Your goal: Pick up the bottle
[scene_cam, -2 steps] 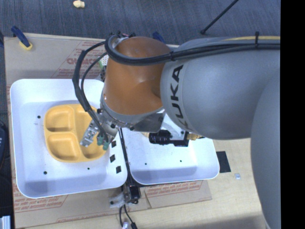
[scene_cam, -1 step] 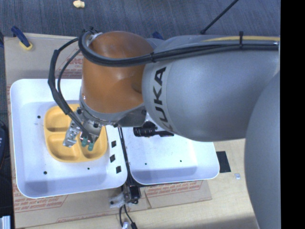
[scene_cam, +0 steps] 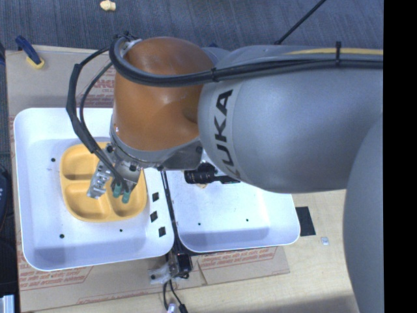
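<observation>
One grey arm (scene_cam: 293,122) fills the right and centre of the frame, its orange band (scene_cam: 159,93) sitting upper centre with black cables (scene_cam: 81,103) looping off its left side. Two white bins lie below it side by side: the left bin (scene_cam: 39,240) occupies the left half of the frame, the right bin (scene_cam: 228,237) shows at lower centre, largely covered by the arm. Both rest on cardboard (scene_cam: 241,266) over a pale bench top (scene_cam: 306,279). Inside the left bin a yellow divided tray (scene_cam: 75,178) lies flat toward the bin's middle. The gripper (scene_cam: 111,186) hangs directly over the tray's right-hand compartments, metal fingers and green-tipped parts pointing down at it; whether it is released or clenched cannot be told from this angle, and no object is seen between the fingers. No bottle can be made out; the arm hides much of both bins. Small items: a blue-and-yellow object (scene_cam: 29,52) at the upper left edge, and a yellow scrap (scene_cam: 107,5) on the dark floor at top
</observation>
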You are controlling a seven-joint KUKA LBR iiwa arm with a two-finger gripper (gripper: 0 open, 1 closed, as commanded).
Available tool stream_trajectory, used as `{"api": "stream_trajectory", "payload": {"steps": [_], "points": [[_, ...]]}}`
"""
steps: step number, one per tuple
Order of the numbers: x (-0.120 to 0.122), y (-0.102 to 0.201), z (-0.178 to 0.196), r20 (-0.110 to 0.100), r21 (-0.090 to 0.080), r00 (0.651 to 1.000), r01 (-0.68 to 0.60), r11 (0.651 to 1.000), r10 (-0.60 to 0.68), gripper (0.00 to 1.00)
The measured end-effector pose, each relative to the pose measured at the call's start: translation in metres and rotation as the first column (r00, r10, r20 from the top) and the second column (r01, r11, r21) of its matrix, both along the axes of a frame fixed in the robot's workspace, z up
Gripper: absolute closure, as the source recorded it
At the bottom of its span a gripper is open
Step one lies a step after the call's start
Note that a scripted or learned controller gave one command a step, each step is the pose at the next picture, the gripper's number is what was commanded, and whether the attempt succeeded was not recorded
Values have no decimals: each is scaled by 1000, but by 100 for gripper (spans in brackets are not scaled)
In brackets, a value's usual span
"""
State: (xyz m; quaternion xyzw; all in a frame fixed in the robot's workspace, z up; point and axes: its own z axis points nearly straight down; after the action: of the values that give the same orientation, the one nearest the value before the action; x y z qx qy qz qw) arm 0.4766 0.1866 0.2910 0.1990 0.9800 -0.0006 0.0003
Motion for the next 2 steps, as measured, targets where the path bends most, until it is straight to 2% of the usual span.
{"api": "stream_trajectory", "payload": {"steps": [2], "points": [[1,1,21,0,-1,1000,-6,1000,6,100]]}}
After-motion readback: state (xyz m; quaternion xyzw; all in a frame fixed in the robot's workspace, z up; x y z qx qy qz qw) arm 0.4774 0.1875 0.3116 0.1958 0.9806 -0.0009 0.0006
